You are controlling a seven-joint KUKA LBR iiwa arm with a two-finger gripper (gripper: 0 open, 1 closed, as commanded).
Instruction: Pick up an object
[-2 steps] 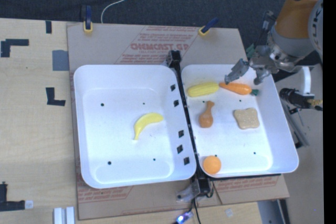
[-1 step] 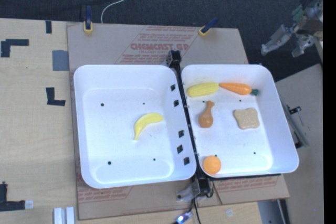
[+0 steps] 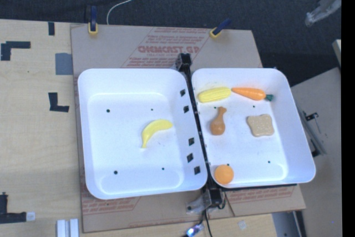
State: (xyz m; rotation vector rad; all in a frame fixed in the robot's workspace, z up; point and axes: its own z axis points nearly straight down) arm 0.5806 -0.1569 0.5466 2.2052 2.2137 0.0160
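In the left bin (image 3: 94, 91) lies a single yellow banana (image 3: 156, 130), near the middle. The right bin (image 3: 288, 152) holds a yellow corn cob (image 3: 214, 95) and an orange carrot (image 3: 249, 93) along its far side. A brown drumstick (image 3: 218, 121) and a tan bread slice (image 3: 260, 125) lie at its middle, and an orange ball (image 3: 223, 174) sits in the near left corner. A pale grey, blurred piece of the gripper (image 3: 323, 8) shows at the top right, over the dark floor and well away from both bins. Nothing is seen held in it.
Both bins rest on a brown cardboard sheet (image 3: 166, 47) fixed by yellow and blue clamps (image 3: 92, 22) at its far edge. A black divider strip (image 3: 191, 119) runs between the bins. A white cable (image 3: 125, 0) trails across the dark floor behind.
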